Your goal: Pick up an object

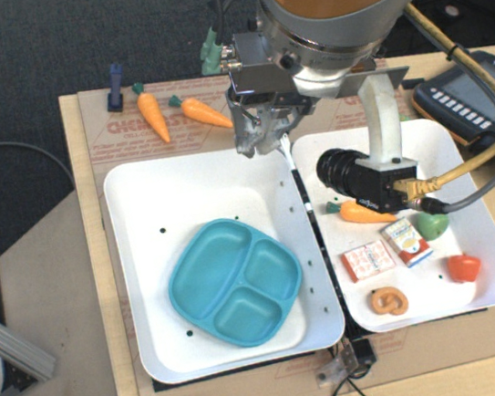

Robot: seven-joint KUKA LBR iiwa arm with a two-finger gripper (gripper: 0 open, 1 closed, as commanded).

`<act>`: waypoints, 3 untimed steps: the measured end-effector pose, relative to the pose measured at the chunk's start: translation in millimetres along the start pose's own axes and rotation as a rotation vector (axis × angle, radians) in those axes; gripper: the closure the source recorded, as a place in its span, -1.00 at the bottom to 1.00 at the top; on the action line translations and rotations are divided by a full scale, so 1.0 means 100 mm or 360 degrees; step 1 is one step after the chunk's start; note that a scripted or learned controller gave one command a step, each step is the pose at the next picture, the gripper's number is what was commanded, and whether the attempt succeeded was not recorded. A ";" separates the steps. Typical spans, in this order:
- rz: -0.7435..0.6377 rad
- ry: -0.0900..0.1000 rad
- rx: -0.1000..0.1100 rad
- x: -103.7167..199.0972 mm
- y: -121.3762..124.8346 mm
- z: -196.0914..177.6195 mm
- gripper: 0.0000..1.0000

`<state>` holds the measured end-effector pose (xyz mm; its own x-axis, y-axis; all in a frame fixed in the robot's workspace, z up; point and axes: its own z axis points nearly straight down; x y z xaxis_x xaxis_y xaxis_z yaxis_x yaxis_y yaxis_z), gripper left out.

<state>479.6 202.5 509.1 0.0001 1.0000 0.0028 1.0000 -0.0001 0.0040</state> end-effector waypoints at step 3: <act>-0.0004 0.0003 -0.0006 0.20 0.00 -0.48 1.00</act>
<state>479.9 222.2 556.7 -0.0022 1.0000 0.0045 1.0000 0.0022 0.0078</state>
